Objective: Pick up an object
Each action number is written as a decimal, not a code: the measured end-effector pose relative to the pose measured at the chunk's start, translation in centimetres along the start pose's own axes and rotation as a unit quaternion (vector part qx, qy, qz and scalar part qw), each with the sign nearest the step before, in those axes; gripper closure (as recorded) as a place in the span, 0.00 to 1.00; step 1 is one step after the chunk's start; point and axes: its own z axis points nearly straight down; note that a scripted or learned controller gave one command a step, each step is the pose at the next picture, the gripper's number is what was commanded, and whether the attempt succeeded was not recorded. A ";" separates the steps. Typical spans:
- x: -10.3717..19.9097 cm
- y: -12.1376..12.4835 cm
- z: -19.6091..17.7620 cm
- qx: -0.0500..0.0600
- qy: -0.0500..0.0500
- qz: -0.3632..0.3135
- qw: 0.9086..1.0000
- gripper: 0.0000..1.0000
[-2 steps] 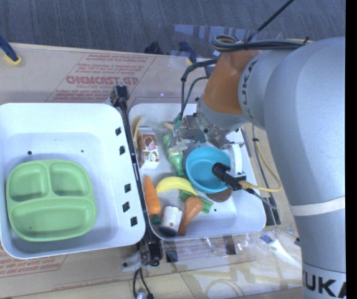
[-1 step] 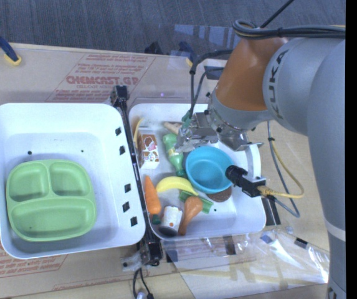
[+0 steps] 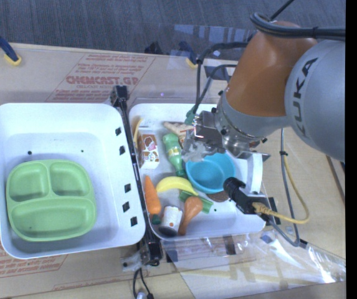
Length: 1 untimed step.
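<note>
The right bin (image 3: 253, 224) holds a pile of toy items. Among them are a blue bowl (image 3: 210, 173), a yellow banana (image 3: 174, 185), an orange carrot (image 3: 151, 195), a second carrot (image 3: 191, 208), a green bottle (image 3: 174, 152), a small printed box (image 3: 148, 149) and a small white can (image 3: 171, 218). My gripper (image 3: 199, 136) hangs low over the middle of this bin, just above the far rim of the blue bowl and right of the green bottle. The wrist and the arm's orange band cover the bin's far right part.
The left bin (image 3: 16, 120) holds a green sectioned plate (image 3: 50, 199) at its near left. A black clamp strip (image 3: 130, 167) runs between the bins. A yellow cable (image 3: 290, 218) and a black connector (image 3: 243, 198) trail off the wrist over the right bin's near right edge.
</note>
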 end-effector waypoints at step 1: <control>0.0 0.0 0.1 0.001 0.000 0.000 1.000 0.00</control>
